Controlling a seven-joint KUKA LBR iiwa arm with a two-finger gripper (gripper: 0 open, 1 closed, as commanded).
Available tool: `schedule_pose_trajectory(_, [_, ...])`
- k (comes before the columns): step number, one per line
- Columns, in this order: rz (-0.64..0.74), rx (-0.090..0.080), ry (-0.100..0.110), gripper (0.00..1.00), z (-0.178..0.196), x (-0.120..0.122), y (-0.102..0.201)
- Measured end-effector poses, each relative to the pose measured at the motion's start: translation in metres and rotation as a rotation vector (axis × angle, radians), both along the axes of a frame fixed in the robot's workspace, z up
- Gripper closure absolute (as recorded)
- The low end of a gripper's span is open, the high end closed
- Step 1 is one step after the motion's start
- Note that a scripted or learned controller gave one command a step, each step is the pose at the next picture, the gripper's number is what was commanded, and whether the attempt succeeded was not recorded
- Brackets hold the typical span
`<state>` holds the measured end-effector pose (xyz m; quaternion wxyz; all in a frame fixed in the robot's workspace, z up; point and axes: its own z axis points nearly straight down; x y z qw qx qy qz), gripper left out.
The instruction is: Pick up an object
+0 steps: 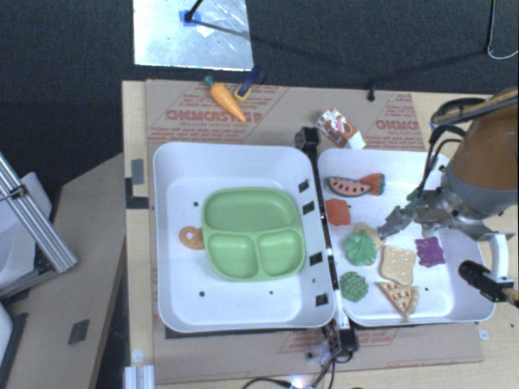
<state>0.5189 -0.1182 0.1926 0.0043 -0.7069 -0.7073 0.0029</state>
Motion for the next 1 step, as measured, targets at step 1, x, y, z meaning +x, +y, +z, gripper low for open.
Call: schedule_pose_trajectory(1, [0.003,-0.002,-0.012,0.0,0.0054,0.0029,0.0001])
